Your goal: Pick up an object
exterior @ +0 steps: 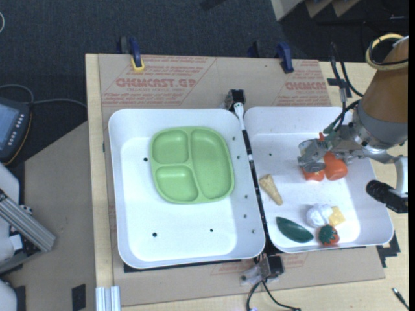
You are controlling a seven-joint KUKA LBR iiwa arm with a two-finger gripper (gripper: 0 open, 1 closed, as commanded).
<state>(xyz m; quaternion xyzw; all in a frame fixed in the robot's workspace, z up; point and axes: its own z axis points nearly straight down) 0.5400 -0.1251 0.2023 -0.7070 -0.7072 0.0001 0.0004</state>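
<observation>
Orange object point(335, 167) sits in the right bin point(285, 131), right at my jaws — touching or just under the tips, can't tell which. A smaller red-orange piece point(314, 173) lies just left of it, also at the jaw tips. My gripper point(319, 159) is low over the upper right part of that bin. Can't tell whether the jaws are released or clenched; the metal hardware blocks the view, and I can't confirm anything sits between them.

Further from the jaws, same bin: a tan wedge point(271, 189) lies down and to the left of me, near the bin's left wall. Below me, toward the bin's near edge, a small cluster: a white crumpled item point(317, 215), a yellow piece point(336, 216) touching its right side, a red strawberry-like piece point(328, 235) just below those. A dark green leaf-shaped item point(294, 229) lies just left of that cluster.

Left bin point(130, 193) is well to my left, butted against the right bin. It holds a green divided plate point(192, 164) with three compartments, lying flat in the bin's upper half.

Both bins rest on a bench point(97, 109) covered with brown board printed with red lettering. My arm point(388, 96) comes in from the right, orange band above the grey wrist.
</observation>
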